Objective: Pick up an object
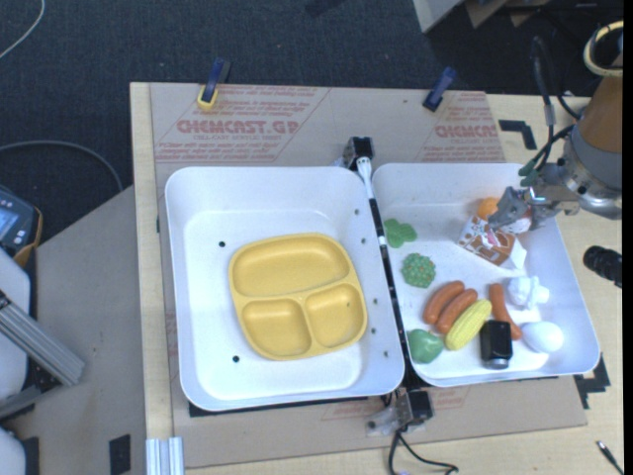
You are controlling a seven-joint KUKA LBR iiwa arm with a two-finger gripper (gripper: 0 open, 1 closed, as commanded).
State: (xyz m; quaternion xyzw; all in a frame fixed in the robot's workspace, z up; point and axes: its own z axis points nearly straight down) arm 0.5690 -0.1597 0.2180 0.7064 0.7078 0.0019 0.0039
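The gripper (514, 209) hangs low over the back of the right bin (569, 265), directly above a small printed packet (488, 242) with an orange piece (487, 207) just behind it. Treat the packet as the likely target; this is a judgement from where the gripper stands, since the task names no single item. You cannot tell from this view whether the gripper is apart or closed, and nothing can be seen held in it.

To do the step well:
1. Centre the gripper over the packet's middle, not its edge, because the packet lies flat and tilted and may slide.
2. Keep the approach clear of the orange piece and the bin's back wall.
3. Lift straight up and confirm the packet rises before moving away.

Further forward in the same bin lie two sausages (447, 304), a corn cob (468, 325), a black block (496, 343), a white egg (542, 336), a green bumpy ball (418, 270) and two green leafy pieces (399, 233). The left bin (198, 206) holds a yellow divided tray (297, 293).

The board (247, 132) under the bins reads "CHEMCAST" in red. The packet's printing is too small to read.
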